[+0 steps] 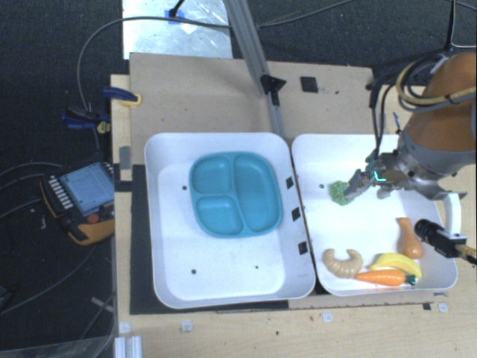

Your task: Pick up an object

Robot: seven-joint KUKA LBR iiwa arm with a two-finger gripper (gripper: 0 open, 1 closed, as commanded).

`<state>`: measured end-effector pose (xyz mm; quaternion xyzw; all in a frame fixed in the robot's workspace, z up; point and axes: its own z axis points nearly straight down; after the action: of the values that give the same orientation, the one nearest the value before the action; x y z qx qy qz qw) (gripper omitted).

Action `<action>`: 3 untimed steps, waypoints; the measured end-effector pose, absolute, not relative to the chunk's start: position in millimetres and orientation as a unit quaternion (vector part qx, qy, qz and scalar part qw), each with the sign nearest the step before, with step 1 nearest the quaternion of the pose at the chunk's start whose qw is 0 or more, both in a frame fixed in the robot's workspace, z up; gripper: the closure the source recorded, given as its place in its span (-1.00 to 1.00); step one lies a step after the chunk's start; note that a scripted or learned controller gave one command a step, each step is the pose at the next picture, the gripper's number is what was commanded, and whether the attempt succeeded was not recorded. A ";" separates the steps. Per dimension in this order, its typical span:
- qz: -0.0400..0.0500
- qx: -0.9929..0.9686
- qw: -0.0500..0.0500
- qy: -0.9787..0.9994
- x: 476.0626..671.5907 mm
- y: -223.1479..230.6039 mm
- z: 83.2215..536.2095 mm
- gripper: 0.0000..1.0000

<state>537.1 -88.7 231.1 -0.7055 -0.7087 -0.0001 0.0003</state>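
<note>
A small green broccoli-like piece (339,193) lies in the upper left part of the right bin (328,155). My gripper (358,185) reaches in from the right and its tip sits right against the green piece's right side, low over the bin floor. Whether it grips the piece is unclear from this angle. Along the bin's front edge lie a tan croissant (343,262), an orange carrot (381,277) and a yellow banana (399,262). An orange-brown gourd-shaped piece (408,237) rests just behind them.
The left bin (168,222) holds a blue divided plate (235,193). A grey pole (250,39) slants over the bench behind the bins. The arm's grey and orange body (440,125) hangs over the right bin's far right corner.
</note>
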 end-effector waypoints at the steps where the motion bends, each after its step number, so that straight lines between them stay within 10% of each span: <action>1: -0.001 -0.705 -0.001 -0.709 537.7 -88.7 232.0 -1.00; 3: 0.001 -0.707 0.001 -0.707 543.0 -88.3 147.9 -1.00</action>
<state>543.0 -88.3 147.9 -0.7069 -0.7073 0.0007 0.0011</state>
